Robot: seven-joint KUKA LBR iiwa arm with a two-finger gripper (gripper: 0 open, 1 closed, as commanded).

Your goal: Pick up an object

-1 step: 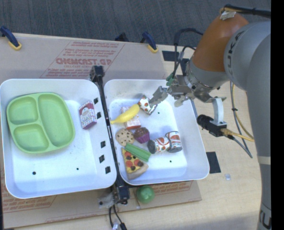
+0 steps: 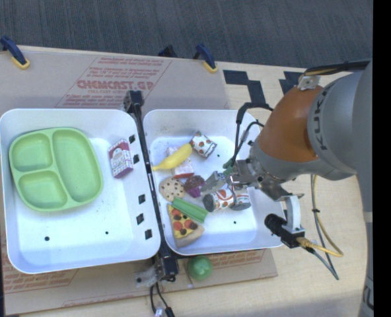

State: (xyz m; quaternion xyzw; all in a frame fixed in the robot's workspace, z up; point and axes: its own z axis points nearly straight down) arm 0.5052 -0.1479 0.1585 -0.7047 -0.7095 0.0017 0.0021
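Grey arm (image 2: 314,137) over right bin (image 2: 248,238) of toy food, green tray (image 2: 53,167) in left bin (image 2: 70,253)

A: What's in the L bin (image 2: 4,177)?
B: Green 3-compartment plate (image 2: 55,169) on its L side, flat. Small red packet (image 2: 120,158) just beside it, near the R wall, not touching the plate.
A: Under the bins?
B: Cardboard sheet (image 2: 116,81) w/ red print, on the bench. Blue-and-yellow clamps at the far edge: one at the L corner (image 2: 14,51), one approx. mid (image 2: 205,56).
A: Anything outside?
B: Green ball (image 2: 199,267) on the cardboard at the near edge, by the seam btw bins. Dark carpet (image 2: 149,12) beyond.
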